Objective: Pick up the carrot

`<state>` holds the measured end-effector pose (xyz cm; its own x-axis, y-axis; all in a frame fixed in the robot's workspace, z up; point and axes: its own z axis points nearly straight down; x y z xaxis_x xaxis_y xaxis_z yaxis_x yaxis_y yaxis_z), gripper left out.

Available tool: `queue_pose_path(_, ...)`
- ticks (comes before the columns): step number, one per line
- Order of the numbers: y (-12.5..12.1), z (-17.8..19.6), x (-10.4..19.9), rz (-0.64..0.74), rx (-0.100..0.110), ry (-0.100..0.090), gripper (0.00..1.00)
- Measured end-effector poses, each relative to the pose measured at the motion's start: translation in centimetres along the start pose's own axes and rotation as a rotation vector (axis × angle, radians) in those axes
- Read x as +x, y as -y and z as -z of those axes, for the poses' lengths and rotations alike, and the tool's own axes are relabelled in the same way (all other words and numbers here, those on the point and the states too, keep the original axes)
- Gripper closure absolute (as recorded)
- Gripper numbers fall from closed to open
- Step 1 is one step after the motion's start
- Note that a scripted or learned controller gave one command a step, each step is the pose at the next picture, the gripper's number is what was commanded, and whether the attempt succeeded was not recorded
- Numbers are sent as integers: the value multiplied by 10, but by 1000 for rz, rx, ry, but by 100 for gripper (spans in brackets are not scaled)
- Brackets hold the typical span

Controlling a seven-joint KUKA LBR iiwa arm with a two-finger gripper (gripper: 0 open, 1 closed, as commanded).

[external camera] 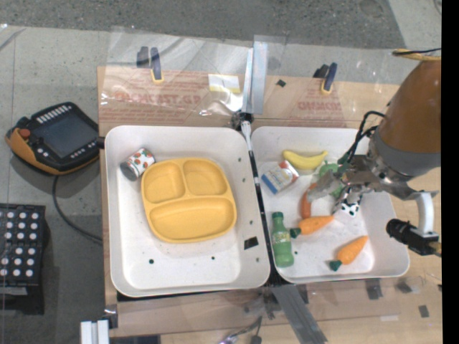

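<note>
A: Where is the carrot (316,224) found?

B: In the right bin (384,267), near its middle, just left of and nearer than the gripper (343,189), placed low for a grasp. Whether the fingers are apart cannot be told.

The gripper (343,186) hangs over the right bin (380,267), its tip low above a carrot (316,224) lying near the bin's middle, with a second carrot (351,251) near the front edge and a thin orange piece (307,203), perhaps a third carrot, just left of the tip. A banana (304,159) lies toward the back, a small carton (278,178) beside it, and a green bottle (280,241) along the left wall. In the left bin (129,264) a yellow divided plate (189,198) sits near a small can (136,164) at the back-left corner
</note>
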<state>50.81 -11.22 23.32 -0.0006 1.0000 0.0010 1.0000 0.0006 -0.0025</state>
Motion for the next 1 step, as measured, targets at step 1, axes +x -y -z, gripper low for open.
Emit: queue_pose_path(1,24,-131,-4,10,1,1,0)
